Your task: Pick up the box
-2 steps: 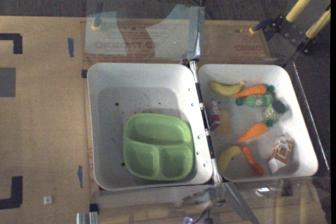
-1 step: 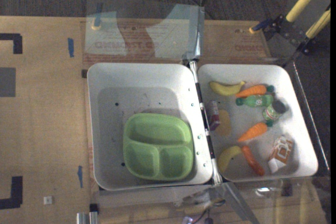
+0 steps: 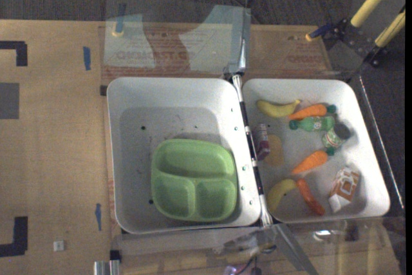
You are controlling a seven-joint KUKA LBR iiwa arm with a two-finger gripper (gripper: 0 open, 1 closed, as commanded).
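The end effector's state cannot be told from this camera view, so places here are given by the bins.

Two white bins sit side by side on the surface. The left bin (image 3: pixel 129 100) holds one thing: a green plate (image 3: pixel 193 180) with three compartments, lying toward the near right corner.

The right bin (image 3: pixel 360 106) holds the rest. There are two bananas: the far banana (image 3: pixel 277 107) by the back wall and the near banana (image 3: pixel 281 193) close to the front wall. There are three orange carrot-like pieces: the far carrot (image 3: pixel 308 112), the middle carrot (image 3: pixel 309 161) and a redder near piece (image 3: pixel 310 197), which is too blurred to name surely. One green bottle (image 3: pixel 315 123) lies just beside the far carrot, and one small dark-capped jar (image 3: pixel 336 136) is next to it.

The one box (image 3: pixel 344 187), white with orange print, lies tilted near the right bin's front right corner, apart from the near piece.

A small dark red item (image 3: pixel 262 142) by the dividing wall and a pale patch (image 3: pixel 275 150) beside it are hard to make out.
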